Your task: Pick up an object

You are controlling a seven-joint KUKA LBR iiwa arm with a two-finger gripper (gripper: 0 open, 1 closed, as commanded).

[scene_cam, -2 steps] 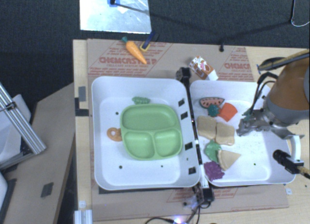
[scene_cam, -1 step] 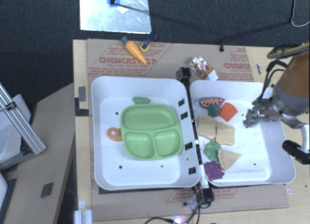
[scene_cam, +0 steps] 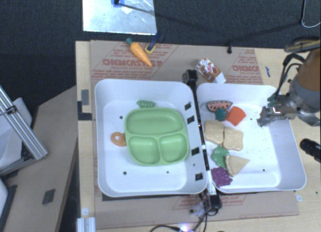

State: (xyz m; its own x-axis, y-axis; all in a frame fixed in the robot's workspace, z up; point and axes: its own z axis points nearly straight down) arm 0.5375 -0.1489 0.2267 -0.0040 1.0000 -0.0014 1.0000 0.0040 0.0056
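Note:
The right bin [scene_cam: 281, 176] holds toy food along its left side: a watermelon slice [scene_cam: 219, 106], an orange-red block [scene_cam: 235, 116], two tan bread pieces [scene_cam: 223, 135], a green leafy piece [scene_cam: 219, 154], a pale wedge [scene_cam: 235, 164] and a purple piece [scene_cam: 221, 177]. My gripper [scene_cam: 266, 118] hangs over the right part of this bin, to the right of the orange-red block and apart from it. Nothing shows between its fingers.
The left bin [scene_cam: 108, 125] carries a green divided plate [scene_cam: 154, 135], a small green piece [scene_cam: 146, 104] and an orange ring [scene_cam: 119, 139]. Outside the bins, behind them, lie a toy carrot [scene_cam: 140, 53] and a small carton [scene_cam: 209, 70]. A metal sheet [scene_cam: 118, 5] lies farther back.

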